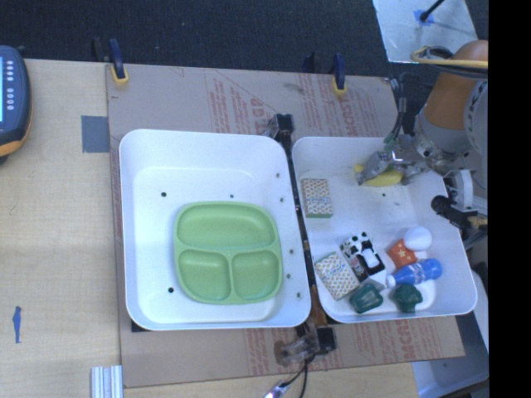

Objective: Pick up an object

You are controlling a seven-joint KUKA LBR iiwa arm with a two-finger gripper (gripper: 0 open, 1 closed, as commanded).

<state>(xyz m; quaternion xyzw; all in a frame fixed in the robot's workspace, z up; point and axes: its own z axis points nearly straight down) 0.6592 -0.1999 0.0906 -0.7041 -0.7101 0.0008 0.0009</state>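
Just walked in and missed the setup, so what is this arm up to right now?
The arm is reaching into the right bin from the right side, its gripper low over a yellow object near the bin's far end. Whether it has that object gripped is not clear. The other small items sit clustered at the bin's near end, with a patterned block by the left wall. The left bin holds a green divided tray.

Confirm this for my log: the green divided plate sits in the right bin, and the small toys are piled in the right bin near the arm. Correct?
Not quite. The camera view shows the green divided plate in the left bin, alone. The small toys are indeed in the right bin, near the arm.
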